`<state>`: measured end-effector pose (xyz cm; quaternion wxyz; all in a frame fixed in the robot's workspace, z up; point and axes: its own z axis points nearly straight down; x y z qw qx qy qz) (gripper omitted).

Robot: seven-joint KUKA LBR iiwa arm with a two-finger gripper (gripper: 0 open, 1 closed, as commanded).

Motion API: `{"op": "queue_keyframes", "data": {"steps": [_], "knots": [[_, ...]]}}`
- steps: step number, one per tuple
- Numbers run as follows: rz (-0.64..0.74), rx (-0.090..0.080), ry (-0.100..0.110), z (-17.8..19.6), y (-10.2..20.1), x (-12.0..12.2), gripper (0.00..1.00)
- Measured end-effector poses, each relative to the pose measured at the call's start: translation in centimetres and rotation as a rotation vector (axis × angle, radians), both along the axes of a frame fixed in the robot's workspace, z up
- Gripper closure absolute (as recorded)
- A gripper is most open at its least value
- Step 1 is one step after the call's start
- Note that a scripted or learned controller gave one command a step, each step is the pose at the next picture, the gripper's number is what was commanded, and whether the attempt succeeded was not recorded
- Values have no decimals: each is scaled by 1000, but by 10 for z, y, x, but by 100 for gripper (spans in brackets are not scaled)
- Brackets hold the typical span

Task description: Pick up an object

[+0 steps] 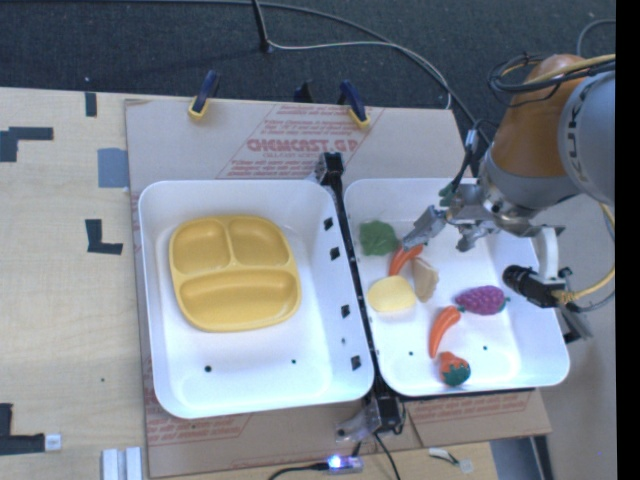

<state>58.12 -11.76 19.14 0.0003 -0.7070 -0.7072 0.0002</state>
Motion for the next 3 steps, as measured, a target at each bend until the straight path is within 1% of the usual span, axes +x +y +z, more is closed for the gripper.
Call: {"op": "queue_keyframes", "data": {"steps": [2,3], "knots": [[0,0,0,0,0,0,0],[-49,-1,-1,15,-33,-48,0]]}}
